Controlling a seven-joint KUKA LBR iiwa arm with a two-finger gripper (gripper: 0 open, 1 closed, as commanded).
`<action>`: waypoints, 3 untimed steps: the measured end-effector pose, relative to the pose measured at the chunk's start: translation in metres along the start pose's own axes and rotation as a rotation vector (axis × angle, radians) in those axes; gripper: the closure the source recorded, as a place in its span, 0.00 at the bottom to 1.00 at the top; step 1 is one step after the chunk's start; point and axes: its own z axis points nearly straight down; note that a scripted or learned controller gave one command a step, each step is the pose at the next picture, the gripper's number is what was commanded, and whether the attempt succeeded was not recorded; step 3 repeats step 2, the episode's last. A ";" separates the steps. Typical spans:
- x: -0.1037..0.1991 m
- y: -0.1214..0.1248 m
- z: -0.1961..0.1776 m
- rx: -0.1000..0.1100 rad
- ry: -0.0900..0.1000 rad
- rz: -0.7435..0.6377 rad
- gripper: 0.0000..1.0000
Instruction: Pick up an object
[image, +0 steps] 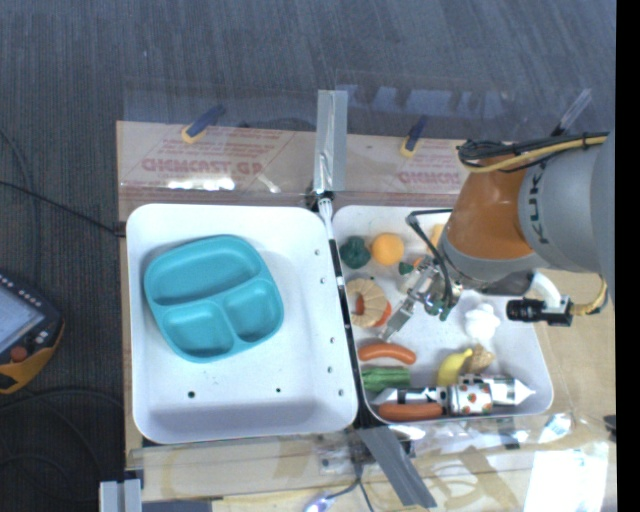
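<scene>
Tool (400, 318) over right bin (540, 345); dark grey carpet (150, 60) around

Toy food crowds the right bin (541, 352); open floor seems to remain around the teal tray (212, 296).

The blue tray (212, 296) looks like smooth matt plastic. Both white bins (300, 400) are glossy plastic. The arm (560, 215) has a grey metal shell.
</scene>
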 end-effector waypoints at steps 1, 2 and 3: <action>-0.057 0.049 0.003 0.005 0.003 0.061 0.00; -0.036 -0.008 0.001 0.005 0.004 0.000 0.00; -0.036 -0.008 0.001 0.005 0.004 0.000 0.00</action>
